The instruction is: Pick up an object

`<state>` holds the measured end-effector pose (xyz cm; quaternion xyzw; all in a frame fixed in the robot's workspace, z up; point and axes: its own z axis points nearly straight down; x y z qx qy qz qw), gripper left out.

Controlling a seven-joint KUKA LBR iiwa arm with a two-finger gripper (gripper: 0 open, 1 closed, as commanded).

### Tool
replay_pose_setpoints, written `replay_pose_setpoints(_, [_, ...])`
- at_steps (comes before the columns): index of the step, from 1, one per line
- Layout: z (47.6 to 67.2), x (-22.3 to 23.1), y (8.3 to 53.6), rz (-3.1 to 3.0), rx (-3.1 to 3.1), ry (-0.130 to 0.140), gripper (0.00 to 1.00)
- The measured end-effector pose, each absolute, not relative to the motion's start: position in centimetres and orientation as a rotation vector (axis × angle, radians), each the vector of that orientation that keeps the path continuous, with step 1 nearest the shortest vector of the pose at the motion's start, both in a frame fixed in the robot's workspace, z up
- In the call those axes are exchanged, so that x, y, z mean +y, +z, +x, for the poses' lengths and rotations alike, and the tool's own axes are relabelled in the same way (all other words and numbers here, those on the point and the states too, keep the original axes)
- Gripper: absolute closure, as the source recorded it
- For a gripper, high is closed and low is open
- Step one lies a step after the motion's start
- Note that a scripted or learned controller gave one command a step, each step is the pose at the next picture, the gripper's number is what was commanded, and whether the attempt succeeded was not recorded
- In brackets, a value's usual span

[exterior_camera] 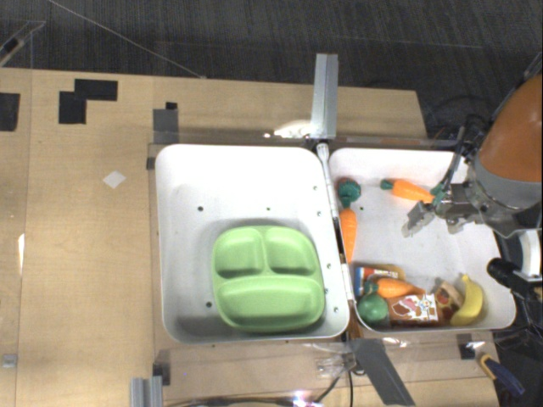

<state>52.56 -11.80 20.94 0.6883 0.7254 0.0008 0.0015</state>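
Note:
My gripper (417, 220) hangs over the middle of the right bin (475, 161), open, with nothing between its fingers. An orange toy carrot (409, 190) with a green tip lies just above and left of it, apart from the fingers. A teal toy (349, 192) sits at the bin's upper left. A second carrot (347, 234) lies along the divider. At the bin's front edge are a green ball (372, 309), a small orange piece (394, 288), a brown carton (417, 306) and a banana (470, 300).
The left bin (182, 185) holds a green divided plate (267, 278) at its front. A metal post (326, 96) stands behind the divider between the bins. The arm's orange band (519, 138) looms over the right bin's right side.

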Motion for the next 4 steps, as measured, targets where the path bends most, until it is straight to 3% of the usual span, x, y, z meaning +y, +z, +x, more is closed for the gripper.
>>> replay_pose_setpoints(1, [60.7,-12.5,12.9,2.285,2.154,0.0,0.0])
replay_pose_setpoints(2, [65.6,-15.6,9.1,2.33,2.102,0.004,0.0])
replay_pose_setpoints(3, [66.6,-15.8,8.8,2.433,2.018,-0.014,0.0])
replay_pose_setpoints(4, [66.5,-15.7,9.6,2.428,2.034,-0.025,1.0])
